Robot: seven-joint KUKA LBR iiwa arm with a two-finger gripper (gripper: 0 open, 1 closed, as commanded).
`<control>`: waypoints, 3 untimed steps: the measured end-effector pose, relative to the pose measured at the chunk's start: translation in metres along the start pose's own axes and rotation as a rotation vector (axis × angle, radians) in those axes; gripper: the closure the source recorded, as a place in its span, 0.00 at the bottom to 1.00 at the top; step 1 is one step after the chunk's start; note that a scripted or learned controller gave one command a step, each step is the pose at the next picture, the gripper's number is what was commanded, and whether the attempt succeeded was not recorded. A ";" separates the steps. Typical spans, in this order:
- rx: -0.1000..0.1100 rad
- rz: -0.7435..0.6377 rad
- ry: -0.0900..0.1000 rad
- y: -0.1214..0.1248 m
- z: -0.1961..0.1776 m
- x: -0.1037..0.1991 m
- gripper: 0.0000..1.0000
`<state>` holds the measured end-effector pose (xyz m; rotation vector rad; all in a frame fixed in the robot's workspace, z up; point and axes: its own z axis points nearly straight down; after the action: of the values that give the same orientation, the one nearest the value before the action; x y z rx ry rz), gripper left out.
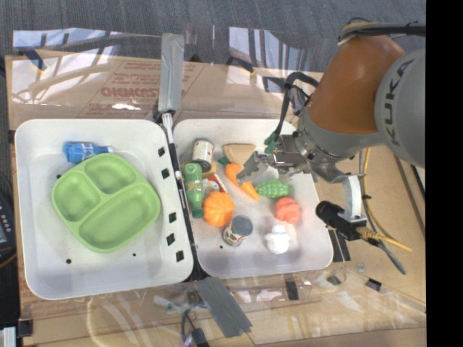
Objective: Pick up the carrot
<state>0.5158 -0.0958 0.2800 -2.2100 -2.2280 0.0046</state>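
Observation:
The carrot point(241, 181) is a small orange cone lying at a slant in the middle of the right bin point(318, 248), between a tan wedge point(239, 152) and a bumpy green vegetable point(273, 189). My gripper point(260, 159) hangs low over the bin, just up and right of the carrot. It looks open, with its lower fingertip point(250, 168) close beside the carrot's upper side. Nothing sits between the fingers. The grey and orange arm covers the bin's far right corner.
Packed around the carrot are a green bottle point(192, 183), an orange pumpkin point(218, 208), two cans point(202, 152) point(237, 230), a peach-red fruit point(288, 210) and a white piece point(278, 241). The left bin point(32, 266) holds a green divided plate point(106, 201) and a blue item point(83, 150).

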 end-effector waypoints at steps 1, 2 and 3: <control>0.002 0.181 0.000 0.004 0.046 0.008 0.00; 0.000 -0.014 0.000 0.053 0.119 -0.064 0.00; -0.003 -0.174 -0.001 0.105 0.188 -0.082 0.00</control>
<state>0.6202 -0.1765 0.0917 -2.0099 -2.4139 0.0014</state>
